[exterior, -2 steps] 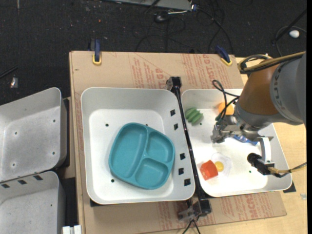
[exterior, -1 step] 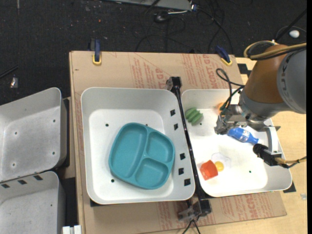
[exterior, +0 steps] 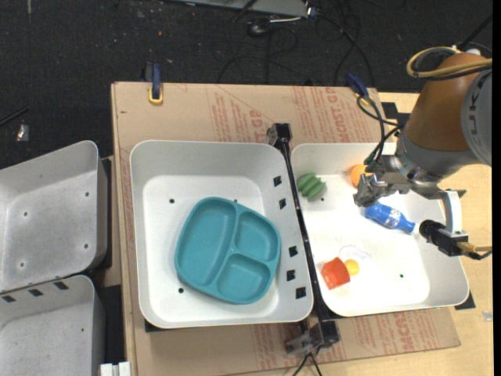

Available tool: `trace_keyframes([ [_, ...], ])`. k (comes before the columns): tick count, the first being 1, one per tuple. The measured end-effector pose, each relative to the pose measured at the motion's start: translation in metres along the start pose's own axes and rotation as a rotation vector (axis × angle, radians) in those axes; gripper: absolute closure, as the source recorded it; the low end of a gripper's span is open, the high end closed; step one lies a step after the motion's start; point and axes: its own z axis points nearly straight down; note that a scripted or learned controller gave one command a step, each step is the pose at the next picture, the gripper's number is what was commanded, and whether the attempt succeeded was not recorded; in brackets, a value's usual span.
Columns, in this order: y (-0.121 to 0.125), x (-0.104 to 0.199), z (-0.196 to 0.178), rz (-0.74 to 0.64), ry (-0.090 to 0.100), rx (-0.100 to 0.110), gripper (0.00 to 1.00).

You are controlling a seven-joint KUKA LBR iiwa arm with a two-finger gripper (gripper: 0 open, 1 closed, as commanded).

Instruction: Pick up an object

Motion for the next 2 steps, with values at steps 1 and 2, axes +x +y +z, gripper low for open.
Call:
trace_keyframes([
  [1,0.001,0.000,-0.028,0.000,0.000,0.001,1.00],
  [2,0.023,0.059,-0.026,-0.006,0.002,0.002,1.00],
])
